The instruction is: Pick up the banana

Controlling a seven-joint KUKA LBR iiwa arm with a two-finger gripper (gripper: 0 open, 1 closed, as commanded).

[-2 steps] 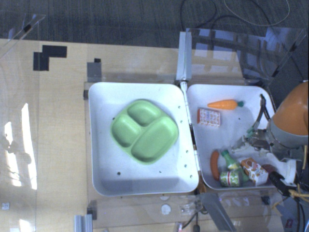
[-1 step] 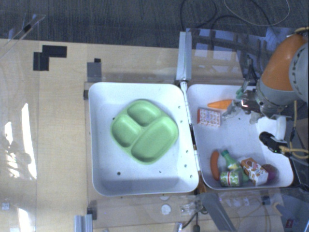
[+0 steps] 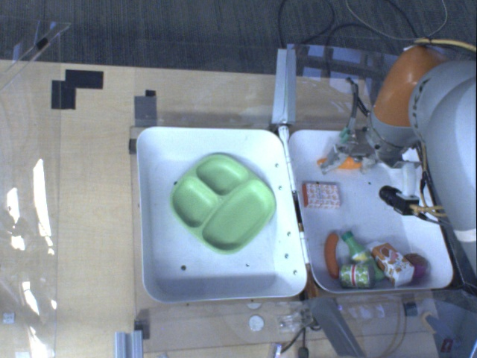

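**Banana: no sure sighting, likeliest spot under the gripper**

Along the right bin's [image 3: 365,218] near edge, just a red-orange stick [image 3: 331,250], a green bottle [image 3: 356,274] and a carton [image 3: 391,263], none of them yellow. Mid-bin, a patterned card [image 3: 322,195]. By the far edge, directly under the gripper [image 3: 349,154], an orange-yellow piece [image 3: 341,164], lying crosswise toward the left wall, possibly the banana. Gripper's opening unreadable, no hold confirmed.

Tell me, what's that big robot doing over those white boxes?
A robot arm reaches into the right bin. Its end effector is at the bin's far end, by a small orange thing. A heap of toy food lies at the near end. The left bin holds a green plate.
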